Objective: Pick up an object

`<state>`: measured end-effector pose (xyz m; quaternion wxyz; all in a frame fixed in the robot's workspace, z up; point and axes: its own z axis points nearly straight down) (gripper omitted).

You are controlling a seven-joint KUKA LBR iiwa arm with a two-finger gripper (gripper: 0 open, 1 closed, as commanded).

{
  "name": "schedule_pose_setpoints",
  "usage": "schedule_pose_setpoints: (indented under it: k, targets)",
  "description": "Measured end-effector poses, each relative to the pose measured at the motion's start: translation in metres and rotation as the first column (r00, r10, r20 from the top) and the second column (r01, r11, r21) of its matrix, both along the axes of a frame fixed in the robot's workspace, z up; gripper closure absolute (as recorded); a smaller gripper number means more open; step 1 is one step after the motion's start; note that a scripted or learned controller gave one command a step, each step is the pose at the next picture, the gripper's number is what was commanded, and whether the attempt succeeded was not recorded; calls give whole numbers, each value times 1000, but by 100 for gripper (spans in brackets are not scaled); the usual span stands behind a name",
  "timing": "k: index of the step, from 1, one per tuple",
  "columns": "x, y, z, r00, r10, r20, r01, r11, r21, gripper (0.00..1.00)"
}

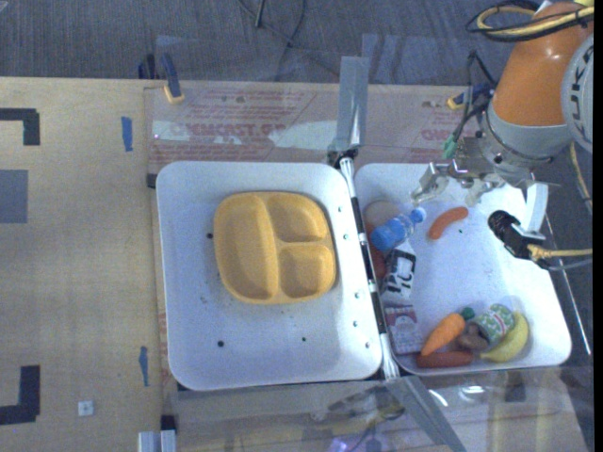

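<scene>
The right bin (542,295) holds several small objects. An orange sausage (448,221) lies near its back, with a blue bottle (396,229) to its left and a black-and-white carton (402,273) in front of the bottle. A carrot (441,332), a banana (513,339) and a green-and-pink toy (492,323) sit at the front. My gripper (459,185) hangs over the back of this bin, just above and behind the sausage. Its fingers are spread open with nothing between them.
The left bin (188,328) carries a yellow divided plate (275,246). A beige round object (380,212) rests by the divider between the bins. A black cable end (510,233) hangs at the right side of the right bin. The orange arm band (537,83) looms over the back right.
</scene>
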<state>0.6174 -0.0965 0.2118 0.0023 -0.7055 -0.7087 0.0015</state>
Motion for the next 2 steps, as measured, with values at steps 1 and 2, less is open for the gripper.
schedule_pose_setpoints:
  k: [1,2]
  targets:
    - [-2,-53,-89,1000,-20,1,20,1000,0,0]
    - [-9,-87,-124,999,-34,10,34,999,0,0]
